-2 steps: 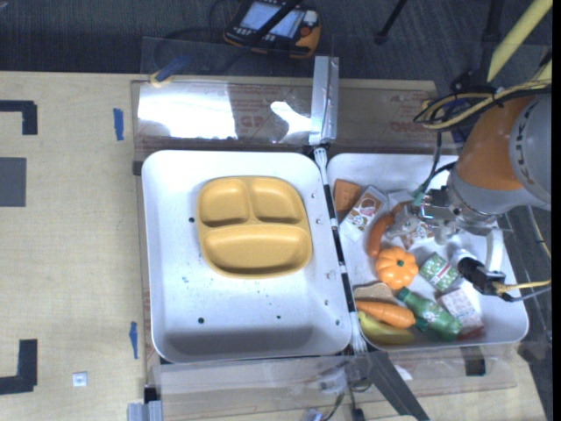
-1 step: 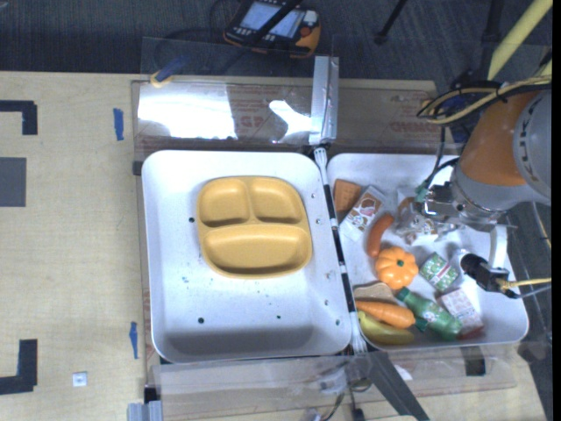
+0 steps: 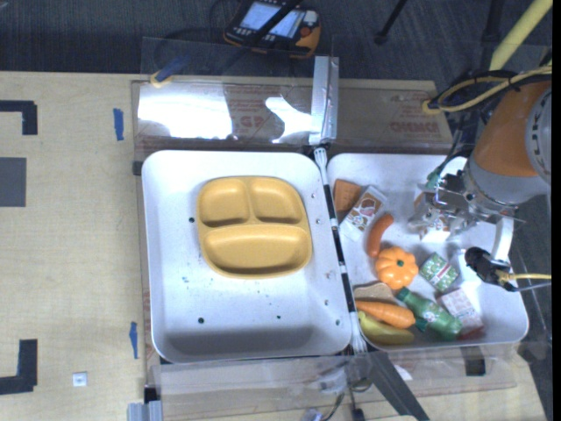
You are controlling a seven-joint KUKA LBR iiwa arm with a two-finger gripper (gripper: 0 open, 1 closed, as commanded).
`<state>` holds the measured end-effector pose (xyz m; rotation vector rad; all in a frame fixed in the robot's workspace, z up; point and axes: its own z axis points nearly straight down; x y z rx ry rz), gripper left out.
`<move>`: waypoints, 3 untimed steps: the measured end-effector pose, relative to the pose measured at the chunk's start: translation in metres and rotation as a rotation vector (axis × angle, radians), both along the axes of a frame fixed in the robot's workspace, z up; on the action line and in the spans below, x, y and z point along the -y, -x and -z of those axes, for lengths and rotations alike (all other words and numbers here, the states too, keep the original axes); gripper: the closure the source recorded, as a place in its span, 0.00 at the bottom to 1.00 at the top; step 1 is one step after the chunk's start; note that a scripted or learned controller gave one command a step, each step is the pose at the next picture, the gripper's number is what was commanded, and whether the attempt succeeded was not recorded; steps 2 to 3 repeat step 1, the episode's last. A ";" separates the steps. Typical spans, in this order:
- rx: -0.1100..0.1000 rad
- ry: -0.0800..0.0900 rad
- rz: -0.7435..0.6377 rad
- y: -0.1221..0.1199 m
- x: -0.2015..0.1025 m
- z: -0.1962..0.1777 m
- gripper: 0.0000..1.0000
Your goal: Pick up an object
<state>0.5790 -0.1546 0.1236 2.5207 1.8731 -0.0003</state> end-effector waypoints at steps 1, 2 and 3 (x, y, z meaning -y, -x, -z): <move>0.000 -0.001 -0.145 -0.015 -0.070 -0.061 1.00; 0.000 -0.001 -0.145 -0.015 -0.070 -0.061 1.00; 0.000 -0.001 -0.145 -0.015 -0.070 -0.061 1.00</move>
